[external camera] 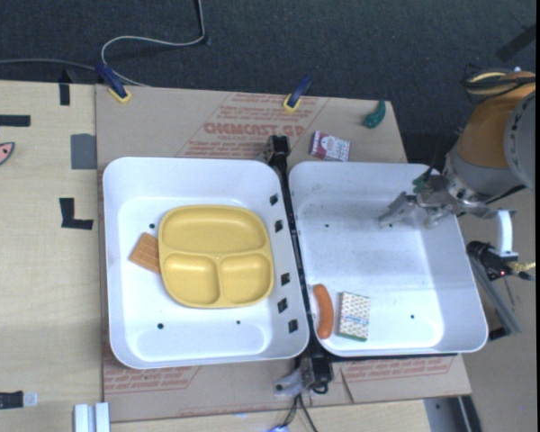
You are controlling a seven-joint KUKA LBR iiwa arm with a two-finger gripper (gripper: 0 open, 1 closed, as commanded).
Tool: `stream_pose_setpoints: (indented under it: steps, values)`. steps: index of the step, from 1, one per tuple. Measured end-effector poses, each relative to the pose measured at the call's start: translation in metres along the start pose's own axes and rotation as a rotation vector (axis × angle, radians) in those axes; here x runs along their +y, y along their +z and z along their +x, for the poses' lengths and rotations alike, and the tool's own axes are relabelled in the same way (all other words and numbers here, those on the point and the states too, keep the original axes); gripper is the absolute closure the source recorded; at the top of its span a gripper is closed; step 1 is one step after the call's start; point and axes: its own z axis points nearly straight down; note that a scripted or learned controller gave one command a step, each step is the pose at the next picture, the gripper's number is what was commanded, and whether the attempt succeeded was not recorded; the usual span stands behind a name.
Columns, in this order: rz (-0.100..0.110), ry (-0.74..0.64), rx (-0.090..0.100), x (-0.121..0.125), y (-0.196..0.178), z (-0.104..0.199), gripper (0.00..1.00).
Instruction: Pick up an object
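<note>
My gripper [398, 212] hangs over the far right part of the right bin [450, 268], with the grey arm and its orange band [490, 133] coming in from the right. Nothing shows at the gripper's tip. An orange sausage-shaped piece [323, 310] lies at the near left of the right bin, and a small patterned packet [355, 316] sits just right of it. Both are well below the gripper and apart from it. In the left bin [126, 331] a yellow divided plate [218, 254] rests partly on a brown waffle-like piece [144, 253].
The bins meet at a black-clipped divider [286, 241]. Behind them on the cardboard lie a small red-and-white packet [328, 146] and a green item [374, 113]. Two yellow-blue clamps [114, 84] hold the cardboard's far edge. A cable [153, 41] loops on the dark floor.
</note>
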Motion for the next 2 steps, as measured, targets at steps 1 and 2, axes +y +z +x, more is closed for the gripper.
stream_pose_setpoints:
  steps: [1,2]
  values:
    - [0.000,0.000,0.001,0.0002,-0.0095,0.0003,1.00]
    - [0.000,0.000,0.000,0.0001,-0.0093,0.0003,0.00]
